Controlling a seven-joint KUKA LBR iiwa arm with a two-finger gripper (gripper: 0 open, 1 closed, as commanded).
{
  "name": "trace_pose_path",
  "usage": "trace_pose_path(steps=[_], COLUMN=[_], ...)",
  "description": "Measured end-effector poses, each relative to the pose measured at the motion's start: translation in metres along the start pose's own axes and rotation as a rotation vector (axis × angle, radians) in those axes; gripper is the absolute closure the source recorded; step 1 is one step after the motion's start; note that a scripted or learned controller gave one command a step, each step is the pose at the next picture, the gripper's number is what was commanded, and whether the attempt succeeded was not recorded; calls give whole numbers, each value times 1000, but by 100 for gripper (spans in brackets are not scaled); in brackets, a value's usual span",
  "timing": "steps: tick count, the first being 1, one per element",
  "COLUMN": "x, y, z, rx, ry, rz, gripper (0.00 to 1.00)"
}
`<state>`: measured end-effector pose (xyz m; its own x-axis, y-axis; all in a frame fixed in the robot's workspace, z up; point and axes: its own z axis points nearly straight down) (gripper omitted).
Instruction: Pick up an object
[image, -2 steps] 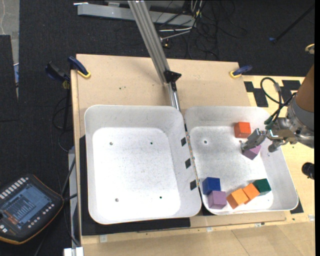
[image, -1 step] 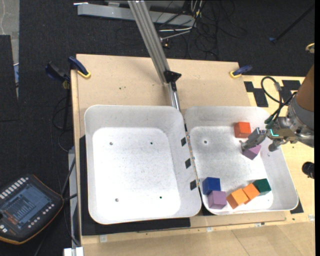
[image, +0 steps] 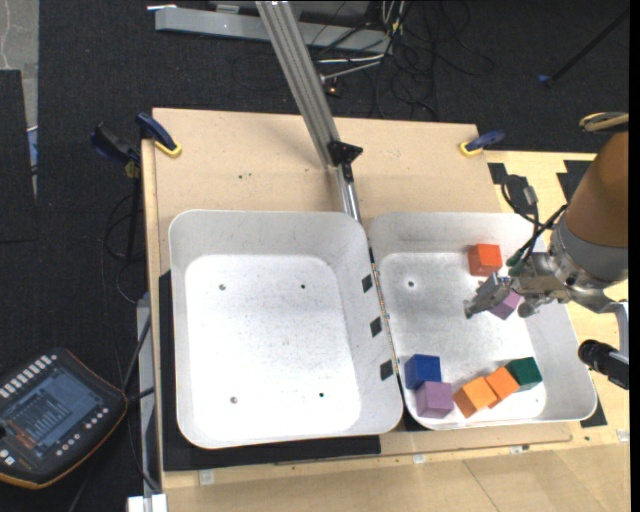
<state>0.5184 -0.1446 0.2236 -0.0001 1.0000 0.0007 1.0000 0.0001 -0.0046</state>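
Fingers of the grey two-finger gripper (image: 497, 297) clamp a small light-purple block (image: 505, 304), tilted, long axis slanting; orange cube (image: 485, 259) just behind, bare white right bin floor (image: 440, 320) open leftward

You're looking at a robotics lab: a plywood bench (image: 300, 160) clamped at its corners, an aluminium strut (image: 305, 80) rising at twelve o'clock, loose cables (image: 400, 45) on dark flooring, and a teach pendant (image: 50, 415) lying at eight o'clock.
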Motion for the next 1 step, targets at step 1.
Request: trace_pose_path(steps=[1], x=[4], y=[1], z=[64], rx=[2], ry=[1], rz=[1], gripper=[0])
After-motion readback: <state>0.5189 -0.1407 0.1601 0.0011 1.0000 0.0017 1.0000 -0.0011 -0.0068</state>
